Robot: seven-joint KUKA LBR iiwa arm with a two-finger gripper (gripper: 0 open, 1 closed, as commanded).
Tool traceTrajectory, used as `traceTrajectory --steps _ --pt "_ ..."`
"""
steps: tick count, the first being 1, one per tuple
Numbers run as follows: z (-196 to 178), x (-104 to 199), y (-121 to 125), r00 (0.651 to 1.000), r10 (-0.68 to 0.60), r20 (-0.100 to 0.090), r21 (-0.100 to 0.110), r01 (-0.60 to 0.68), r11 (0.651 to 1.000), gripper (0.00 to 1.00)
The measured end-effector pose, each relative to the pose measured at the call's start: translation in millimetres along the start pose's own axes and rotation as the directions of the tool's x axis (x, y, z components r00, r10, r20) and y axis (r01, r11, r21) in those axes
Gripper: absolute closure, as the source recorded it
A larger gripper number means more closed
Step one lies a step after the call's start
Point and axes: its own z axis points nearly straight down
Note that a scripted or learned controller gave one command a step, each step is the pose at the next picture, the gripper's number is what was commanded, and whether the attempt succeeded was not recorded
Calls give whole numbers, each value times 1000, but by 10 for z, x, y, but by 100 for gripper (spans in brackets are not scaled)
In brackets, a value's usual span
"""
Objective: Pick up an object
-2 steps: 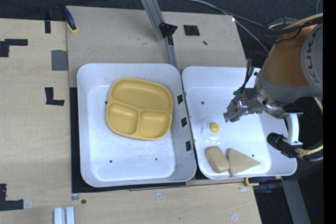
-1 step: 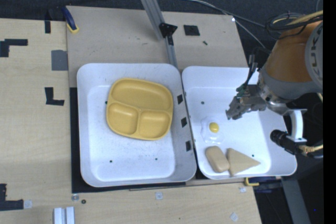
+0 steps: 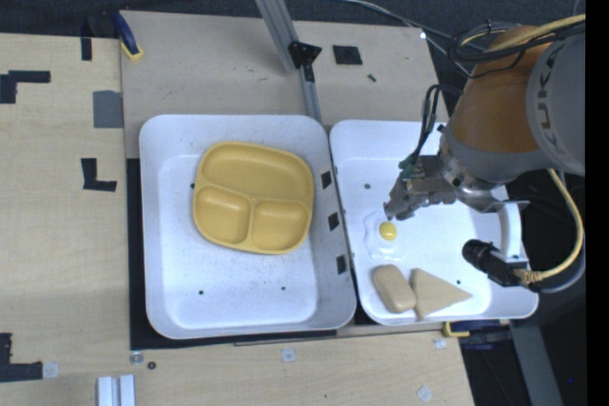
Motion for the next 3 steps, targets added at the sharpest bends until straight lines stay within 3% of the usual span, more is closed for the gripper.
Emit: traceTrajectory --steps 2,3 --pt "96 920 -58 1000 0 1 1 0 1000 100" --pt "48 1539 -131 1000 -3 0 1 3 1000 100"
